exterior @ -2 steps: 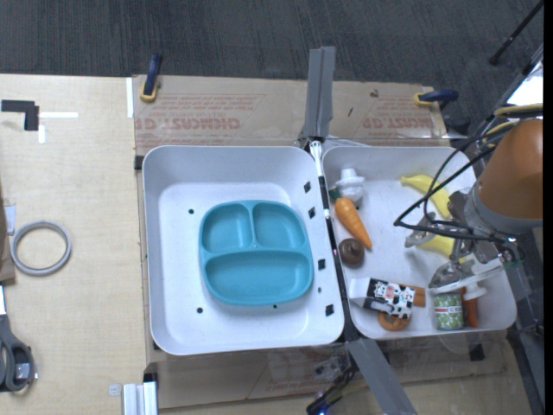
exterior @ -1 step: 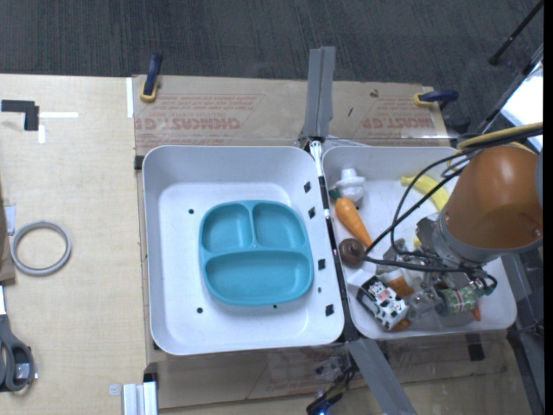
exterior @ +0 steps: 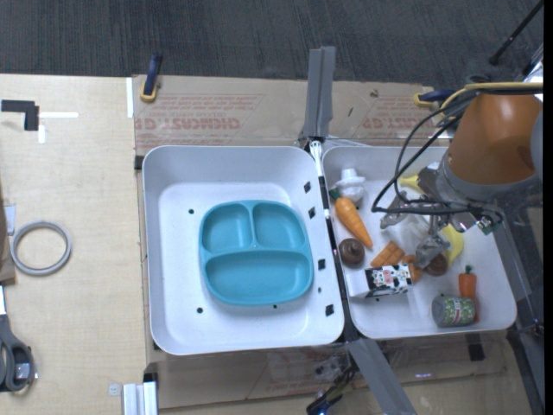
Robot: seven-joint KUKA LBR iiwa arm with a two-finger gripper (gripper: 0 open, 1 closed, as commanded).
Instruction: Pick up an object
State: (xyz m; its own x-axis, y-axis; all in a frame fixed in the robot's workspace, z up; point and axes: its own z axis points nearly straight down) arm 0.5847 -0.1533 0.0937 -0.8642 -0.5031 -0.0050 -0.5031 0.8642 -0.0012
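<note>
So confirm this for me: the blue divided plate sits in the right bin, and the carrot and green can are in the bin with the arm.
Not quite. The blue divided plate sits in the left bin, not the right, as the camera view shows. The carrot and green can are indeed in the right bin, where the arm reaches.

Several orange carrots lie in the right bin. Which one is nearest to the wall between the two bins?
The large carrot, lying at a slant near the divider. The smaller carrot with the green top lies near the far right side, beyond the gripper.
</note>
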